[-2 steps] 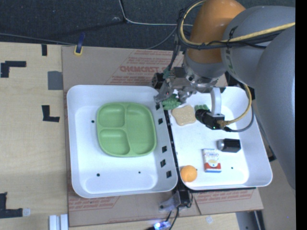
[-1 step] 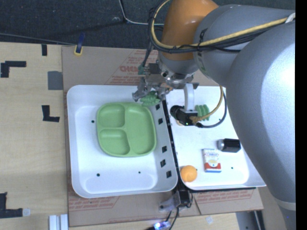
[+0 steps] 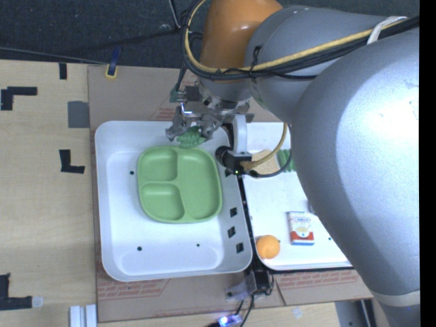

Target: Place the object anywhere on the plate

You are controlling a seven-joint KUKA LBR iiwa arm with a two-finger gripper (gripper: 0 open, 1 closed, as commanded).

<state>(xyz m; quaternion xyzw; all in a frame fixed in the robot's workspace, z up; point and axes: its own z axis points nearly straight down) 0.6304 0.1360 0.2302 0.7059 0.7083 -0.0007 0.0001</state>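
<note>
Camera view: the two-finger gripper (image 3: 193, 129) hangs over the far rim of the green three-compartment plastic plate (image 3: 180, 184), seemingly clamped on a small dark-green leafy object (image 3: 191, 139). It looks light and soft; a gentle mid-body pinch should suffice.

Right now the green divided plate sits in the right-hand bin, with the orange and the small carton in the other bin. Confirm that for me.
Not quite: the green divided plate lies in the left-hand bin, as the camera view shows. The orange and the small carton are in the other bin, the right-hand one.
</note>
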